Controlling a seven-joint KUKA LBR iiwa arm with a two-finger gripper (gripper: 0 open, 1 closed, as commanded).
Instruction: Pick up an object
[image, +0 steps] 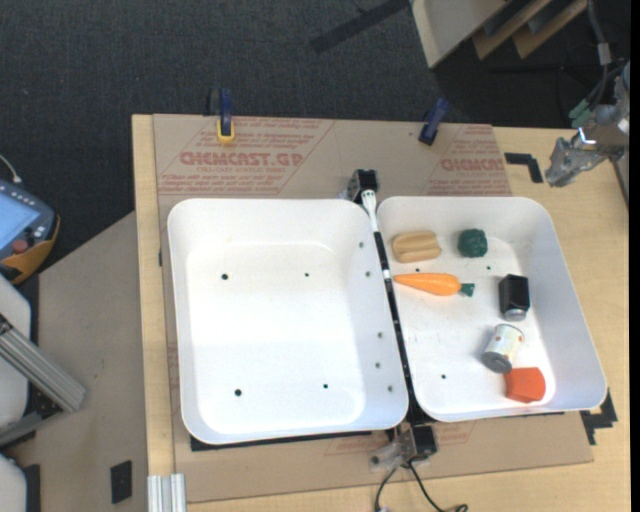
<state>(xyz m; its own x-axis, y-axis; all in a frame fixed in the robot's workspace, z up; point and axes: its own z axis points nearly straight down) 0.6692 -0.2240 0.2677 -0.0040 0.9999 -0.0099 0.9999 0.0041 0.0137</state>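
Beyond right bin (560, 240) | tool (568, 160) (grip state unclear) | carrot (428, 285) beside tan block (416, 245)

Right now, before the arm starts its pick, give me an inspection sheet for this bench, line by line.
Surface: bench board bears the left bin and the right bin side by side.
Job's things: in the right bin, tan bread piece, green lump, carrot, black can, grey can, orange block.
Clutter: yellow clamp and blue clamp on the board's far edge.
Grippers: claw at upper right, above the bench, away from the things; finger state unclear.
Cables: one trails off the near edge.
Surroundings: dark carpet; blue-screened device at left.
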